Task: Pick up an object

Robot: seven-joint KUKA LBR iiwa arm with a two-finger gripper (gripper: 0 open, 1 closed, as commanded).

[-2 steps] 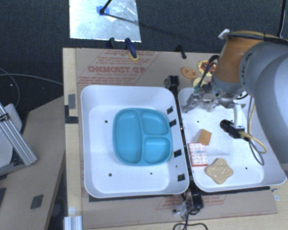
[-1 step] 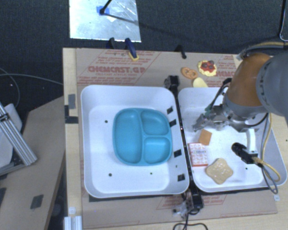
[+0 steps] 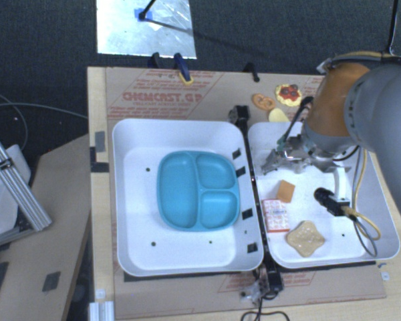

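My claw [image 3: 275,164] hung low over the upper left part of the right bin [image 3: 381,246], and from this slanted view I could not tell how it was set. The nearest thing to take was the small orange block [image 3: 286,191], which lay on the bin floor just below the claw and a touch to its right, apart from it, so my judgement was that the next reach went downward in the view. Further the same way lay a red-and-white card [image 3: 275,215] and a tan cracker [image 3: 305,238].

Grey arm [image 3: 381,105], orange wrist band
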